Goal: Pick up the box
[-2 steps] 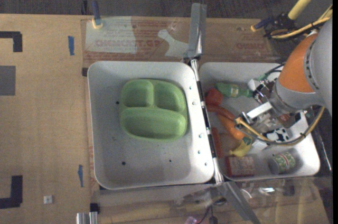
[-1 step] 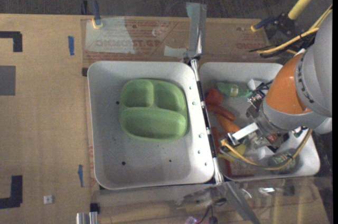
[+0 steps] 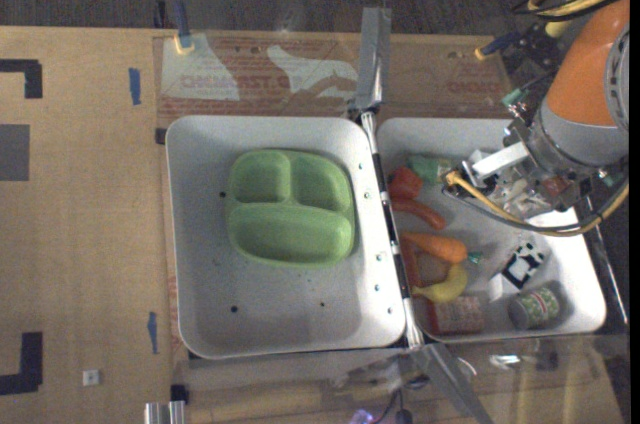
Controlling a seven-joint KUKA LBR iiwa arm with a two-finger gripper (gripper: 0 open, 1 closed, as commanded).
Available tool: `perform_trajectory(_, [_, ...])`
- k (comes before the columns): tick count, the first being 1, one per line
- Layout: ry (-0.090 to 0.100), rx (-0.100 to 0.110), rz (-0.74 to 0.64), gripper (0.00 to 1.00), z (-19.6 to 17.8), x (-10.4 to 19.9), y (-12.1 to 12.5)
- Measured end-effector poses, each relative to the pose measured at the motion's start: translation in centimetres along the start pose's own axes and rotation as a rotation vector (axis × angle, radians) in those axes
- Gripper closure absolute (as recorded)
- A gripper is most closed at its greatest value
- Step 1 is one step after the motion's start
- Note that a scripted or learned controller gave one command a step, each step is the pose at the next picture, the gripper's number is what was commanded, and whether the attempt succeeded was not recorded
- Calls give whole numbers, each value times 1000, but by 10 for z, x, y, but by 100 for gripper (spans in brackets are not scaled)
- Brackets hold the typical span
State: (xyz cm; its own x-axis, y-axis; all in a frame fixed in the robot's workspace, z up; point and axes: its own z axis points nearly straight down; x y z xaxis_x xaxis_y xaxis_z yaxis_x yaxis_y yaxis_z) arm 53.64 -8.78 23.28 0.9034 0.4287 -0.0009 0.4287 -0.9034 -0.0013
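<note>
A flat reddish box (image 3: 458,314) lies at the front of the right bin (image 3: 590,287), next to a yellow banana (image 3: 447,284). A small black-and-white carton (image 3: 523,264) sits further right, close to a green-labelled can (image 3: 535,305). My gripper (image 3: 522,197) hangs over the back middle of the right bin, under the grey and orange wrist, with cables around it. It is above and behind the carton and well away from the reddish box.
An orange carrot (image 3: 435,245), a red pepper-like piece (image 3: 405,184) and a green item (image 3: 428,168) lie along the right bin's left side. The left bin (image 3: 200,292) holds a green divided plate (image 3: 291,207). A metal divider (image 3: 385,232) separates the bins.
</note>
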Motion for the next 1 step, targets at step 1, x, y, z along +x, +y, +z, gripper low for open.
perform_trajectory(1, [-4, 3, -2, 100, 50, 24, -130])
